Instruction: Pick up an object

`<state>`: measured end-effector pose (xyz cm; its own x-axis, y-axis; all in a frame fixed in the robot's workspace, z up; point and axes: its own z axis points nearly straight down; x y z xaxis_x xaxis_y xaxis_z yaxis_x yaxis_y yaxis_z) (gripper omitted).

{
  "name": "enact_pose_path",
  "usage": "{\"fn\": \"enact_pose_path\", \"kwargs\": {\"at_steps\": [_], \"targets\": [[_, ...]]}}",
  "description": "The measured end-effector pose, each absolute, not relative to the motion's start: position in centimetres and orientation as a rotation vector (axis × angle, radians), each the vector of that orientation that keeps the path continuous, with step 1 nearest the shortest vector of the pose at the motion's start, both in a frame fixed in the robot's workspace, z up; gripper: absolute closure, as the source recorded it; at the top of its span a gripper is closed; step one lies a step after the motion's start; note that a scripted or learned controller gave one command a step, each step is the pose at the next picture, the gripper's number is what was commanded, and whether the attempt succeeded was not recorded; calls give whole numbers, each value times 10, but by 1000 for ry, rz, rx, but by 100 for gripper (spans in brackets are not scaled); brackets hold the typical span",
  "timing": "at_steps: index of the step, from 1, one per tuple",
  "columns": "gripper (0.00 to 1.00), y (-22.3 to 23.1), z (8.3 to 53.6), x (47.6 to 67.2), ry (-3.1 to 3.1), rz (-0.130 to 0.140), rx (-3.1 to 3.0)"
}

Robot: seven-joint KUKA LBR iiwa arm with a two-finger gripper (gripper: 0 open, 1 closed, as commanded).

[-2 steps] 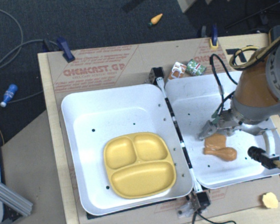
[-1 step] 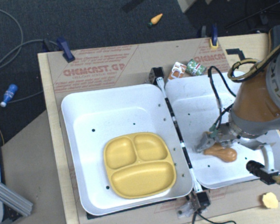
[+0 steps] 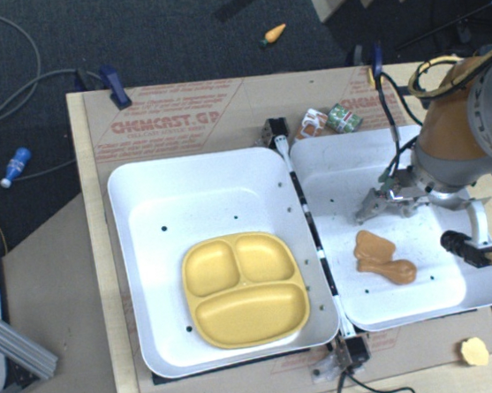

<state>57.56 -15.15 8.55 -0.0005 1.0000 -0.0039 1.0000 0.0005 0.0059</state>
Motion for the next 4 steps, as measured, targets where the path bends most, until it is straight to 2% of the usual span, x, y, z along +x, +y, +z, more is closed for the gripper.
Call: {"fn": "enact_pose_path", "kwargs": {"at_steps": [1,2,3,4], "targets": [[0,-122,84,518,2225,-3,2226],[0,-98,84,493,2225,-2,2224],[0,-151,85,551,2216,0,2218],[0,-103,84,514,2229,-1,2223]]}}
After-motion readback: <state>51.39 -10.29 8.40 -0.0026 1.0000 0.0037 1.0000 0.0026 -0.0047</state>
